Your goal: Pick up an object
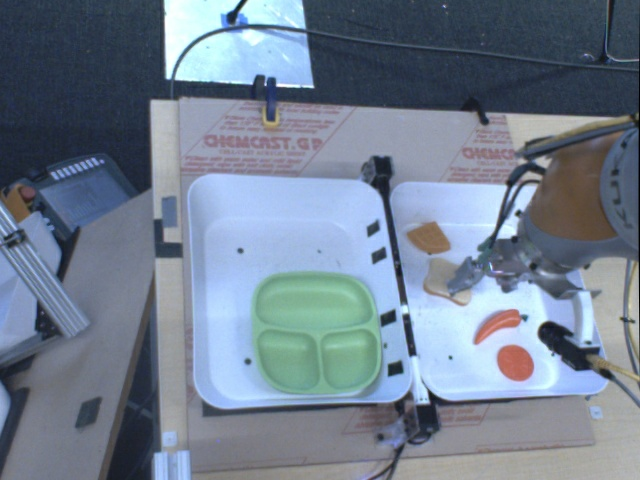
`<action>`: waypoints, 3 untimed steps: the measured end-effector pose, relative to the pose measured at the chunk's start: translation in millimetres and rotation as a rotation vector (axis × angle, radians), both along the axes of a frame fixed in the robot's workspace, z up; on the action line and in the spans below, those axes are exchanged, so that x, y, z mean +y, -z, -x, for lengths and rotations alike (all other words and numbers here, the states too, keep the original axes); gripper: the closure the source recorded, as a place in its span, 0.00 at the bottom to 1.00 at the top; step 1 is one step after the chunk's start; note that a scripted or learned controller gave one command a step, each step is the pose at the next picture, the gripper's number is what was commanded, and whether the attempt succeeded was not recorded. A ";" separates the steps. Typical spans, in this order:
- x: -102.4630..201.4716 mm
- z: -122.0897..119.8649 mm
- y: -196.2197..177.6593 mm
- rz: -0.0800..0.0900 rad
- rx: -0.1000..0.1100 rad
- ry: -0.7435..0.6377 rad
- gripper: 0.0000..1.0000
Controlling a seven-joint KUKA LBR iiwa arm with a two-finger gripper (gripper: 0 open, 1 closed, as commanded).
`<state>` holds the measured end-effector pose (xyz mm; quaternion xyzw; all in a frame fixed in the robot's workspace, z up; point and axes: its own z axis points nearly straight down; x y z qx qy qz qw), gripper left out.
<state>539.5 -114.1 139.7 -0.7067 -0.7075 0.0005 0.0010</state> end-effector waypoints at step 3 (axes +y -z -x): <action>-4.5 -1.3 -4.9 0.002 -0.008 0.001 1.00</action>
